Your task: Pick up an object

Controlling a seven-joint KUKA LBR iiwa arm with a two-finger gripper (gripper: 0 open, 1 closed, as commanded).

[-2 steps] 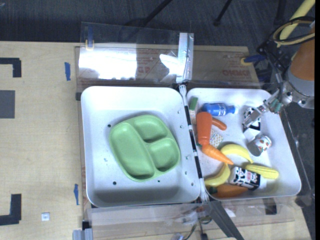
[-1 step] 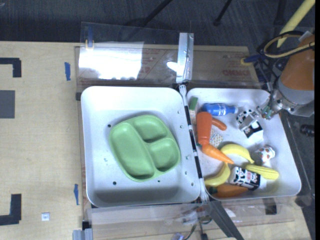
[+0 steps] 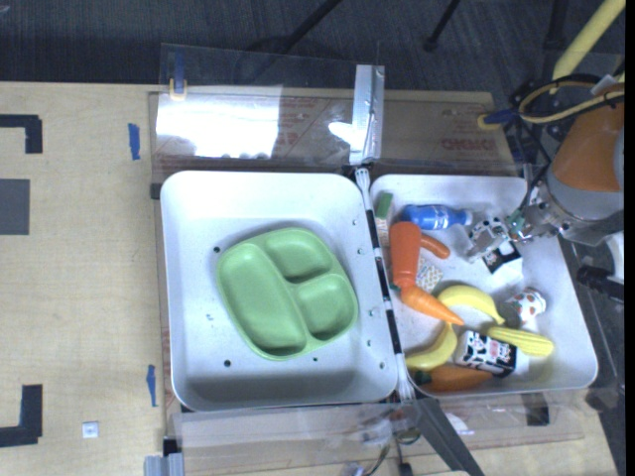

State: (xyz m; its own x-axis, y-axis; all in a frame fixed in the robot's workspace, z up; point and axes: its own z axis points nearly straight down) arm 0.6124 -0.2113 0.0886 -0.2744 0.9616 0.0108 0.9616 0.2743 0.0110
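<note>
Bananas (image 3: 476, 310), gripper (image 3: 493, 240) low, perhaps empty

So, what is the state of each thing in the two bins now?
Green divided plastic plate: lying flat in left bin, nothing on it.
Orange toy carrot: lying in right bin.
Yellow toy banana: lying among toys.
Blue plastic bottle: on its side.
Gripper: low over right bin.

An orange carrot (image 3: 405, 256), a yellow banana (image 3: 474, 305), a blue bottle (image 3: 434, 217) and what may be a black-and-white carton (image 3: 485, 354) lie heaped in the right bin (image 3: 571, 305).
</note>
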